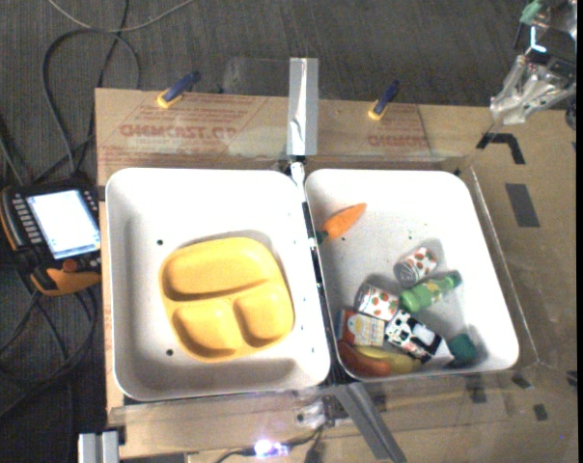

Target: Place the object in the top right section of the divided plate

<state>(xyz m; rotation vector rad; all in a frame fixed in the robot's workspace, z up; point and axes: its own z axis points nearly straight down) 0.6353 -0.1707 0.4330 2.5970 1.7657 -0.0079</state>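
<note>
Up at the far right, the pincer [529, 93] hangs beyond both bins; whether it is clenched, I cannot tell. The yellow divided plate [230, 297] lies in the left bin [137, 220].

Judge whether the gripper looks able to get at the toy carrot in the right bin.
Probably yes: the carrot lies alone near the bin's upper left corner, nothing on it, and the gripper is above the bench.

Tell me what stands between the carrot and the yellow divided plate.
The carrot lies in the right bin, the yellow divided plate in the left bin. Between them stand only the two bins' adjoining walls, low rims to lift over. The gripper is far off at the upper right.
</note>
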